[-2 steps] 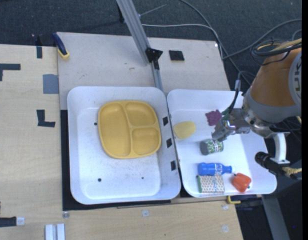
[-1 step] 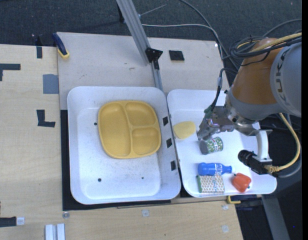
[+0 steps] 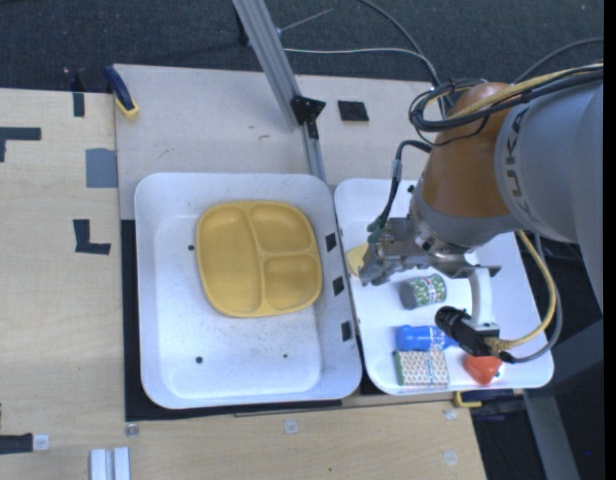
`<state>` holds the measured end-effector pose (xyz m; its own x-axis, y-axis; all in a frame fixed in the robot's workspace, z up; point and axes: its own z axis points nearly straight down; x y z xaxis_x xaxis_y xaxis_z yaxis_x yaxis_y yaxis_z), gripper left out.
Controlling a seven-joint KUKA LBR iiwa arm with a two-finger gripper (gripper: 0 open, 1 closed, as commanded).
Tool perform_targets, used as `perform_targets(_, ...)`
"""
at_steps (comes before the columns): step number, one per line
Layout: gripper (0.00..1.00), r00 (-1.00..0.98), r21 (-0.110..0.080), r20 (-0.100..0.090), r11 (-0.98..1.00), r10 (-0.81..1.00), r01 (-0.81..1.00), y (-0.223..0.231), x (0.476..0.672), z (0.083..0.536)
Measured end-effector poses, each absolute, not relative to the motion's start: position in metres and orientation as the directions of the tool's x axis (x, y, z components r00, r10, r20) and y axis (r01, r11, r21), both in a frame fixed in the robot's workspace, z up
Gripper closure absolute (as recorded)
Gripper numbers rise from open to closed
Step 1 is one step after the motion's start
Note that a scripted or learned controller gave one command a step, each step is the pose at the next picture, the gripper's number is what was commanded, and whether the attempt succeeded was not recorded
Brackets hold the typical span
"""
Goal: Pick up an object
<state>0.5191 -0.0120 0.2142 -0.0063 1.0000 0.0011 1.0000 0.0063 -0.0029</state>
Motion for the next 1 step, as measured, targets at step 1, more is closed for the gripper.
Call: perform_targets(1, 1.0, -0.008, -0.002, 0.001, 0.008, 1.0, 1.0, 0.0409, 0.5253, 0.221)
